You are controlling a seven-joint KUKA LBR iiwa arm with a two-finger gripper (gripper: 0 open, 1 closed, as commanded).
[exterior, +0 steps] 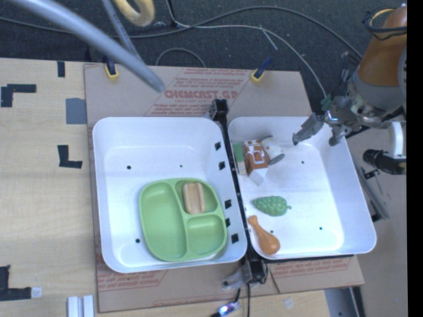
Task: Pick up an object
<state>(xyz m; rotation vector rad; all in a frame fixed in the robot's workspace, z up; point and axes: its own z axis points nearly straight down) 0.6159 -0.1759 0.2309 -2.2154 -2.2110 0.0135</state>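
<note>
In the right bin (344, 197), a small brown-and-white toy block (255, 156) sits near the far left corner, a bumpy green toy (271, 206) lies mid-bin, and an orange drumstick-like toy (264, 236) lies near the front. All look light, stiff and slippery; the green toy's narrow waist seems the best hold. The pincer (319, 128) hovers over the far rim, fingers apart, holding nothing. The left bin (112, 177) carries a green divided plate (172, 226).
</note>
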